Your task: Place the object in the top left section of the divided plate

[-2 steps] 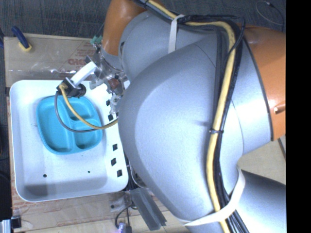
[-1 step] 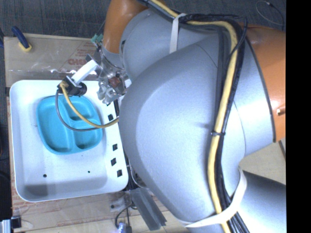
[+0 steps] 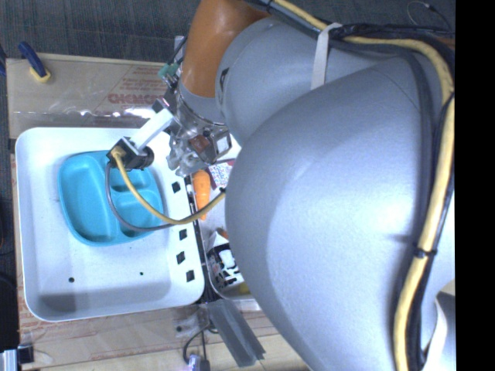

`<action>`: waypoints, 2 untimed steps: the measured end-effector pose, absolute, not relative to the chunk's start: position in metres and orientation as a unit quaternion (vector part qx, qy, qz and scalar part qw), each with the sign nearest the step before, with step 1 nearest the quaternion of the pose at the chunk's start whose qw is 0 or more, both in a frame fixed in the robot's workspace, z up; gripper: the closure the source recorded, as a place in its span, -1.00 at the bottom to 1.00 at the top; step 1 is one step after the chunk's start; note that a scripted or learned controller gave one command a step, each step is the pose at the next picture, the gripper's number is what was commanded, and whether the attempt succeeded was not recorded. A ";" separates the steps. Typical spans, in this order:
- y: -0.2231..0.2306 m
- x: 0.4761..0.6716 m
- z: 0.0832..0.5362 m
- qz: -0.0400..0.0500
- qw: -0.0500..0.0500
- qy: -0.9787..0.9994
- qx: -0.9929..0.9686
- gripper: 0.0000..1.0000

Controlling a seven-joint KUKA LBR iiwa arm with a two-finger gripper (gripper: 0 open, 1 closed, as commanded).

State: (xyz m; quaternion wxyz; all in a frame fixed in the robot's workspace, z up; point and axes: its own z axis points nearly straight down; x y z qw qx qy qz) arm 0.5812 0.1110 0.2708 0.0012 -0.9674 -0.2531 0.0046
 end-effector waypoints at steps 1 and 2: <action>0.152 0.602 0.224 0.006 0.001 -0.305 -0.952 1.00; 0.074 0.636 0.189 0.005 0.003 -0.486 -0.874 1.00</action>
